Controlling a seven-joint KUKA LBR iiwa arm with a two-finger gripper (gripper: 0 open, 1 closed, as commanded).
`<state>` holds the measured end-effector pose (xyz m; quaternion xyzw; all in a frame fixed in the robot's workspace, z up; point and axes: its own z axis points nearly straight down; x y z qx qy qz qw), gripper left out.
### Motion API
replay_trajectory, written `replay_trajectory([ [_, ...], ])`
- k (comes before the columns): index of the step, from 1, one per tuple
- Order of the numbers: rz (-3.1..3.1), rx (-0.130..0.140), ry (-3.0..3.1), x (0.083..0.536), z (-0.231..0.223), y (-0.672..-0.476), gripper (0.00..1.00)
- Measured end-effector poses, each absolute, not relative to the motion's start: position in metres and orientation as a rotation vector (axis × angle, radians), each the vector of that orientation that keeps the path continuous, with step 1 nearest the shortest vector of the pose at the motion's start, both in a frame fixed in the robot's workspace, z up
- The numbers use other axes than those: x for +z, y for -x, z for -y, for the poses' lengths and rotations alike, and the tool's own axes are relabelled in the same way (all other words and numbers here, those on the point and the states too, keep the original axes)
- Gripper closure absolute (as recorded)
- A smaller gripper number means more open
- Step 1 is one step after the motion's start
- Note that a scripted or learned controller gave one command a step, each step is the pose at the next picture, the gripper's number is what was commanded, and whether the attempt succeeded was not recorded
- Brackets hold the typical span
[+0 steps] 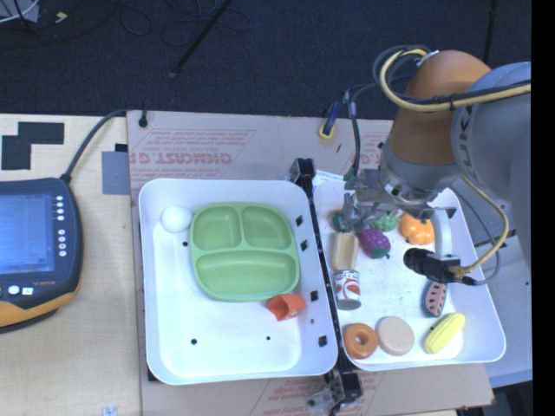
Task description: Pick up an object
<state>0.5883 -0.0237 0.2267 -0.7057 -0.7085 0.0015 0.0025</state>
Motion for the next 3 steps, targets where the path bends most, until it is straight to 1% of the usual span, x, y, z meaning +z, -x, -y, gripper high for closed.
replay_trajectory([
  [1,2.223,0.005,2.212,0.222,-0.026,-0.603,1.0],
  [2,2.224,0.002,2.214,0.234,-0.073,-0.634,1.0],
  [3,2.22,0.008,2.22,0.221,-0.062,-0.644,1.0],
])
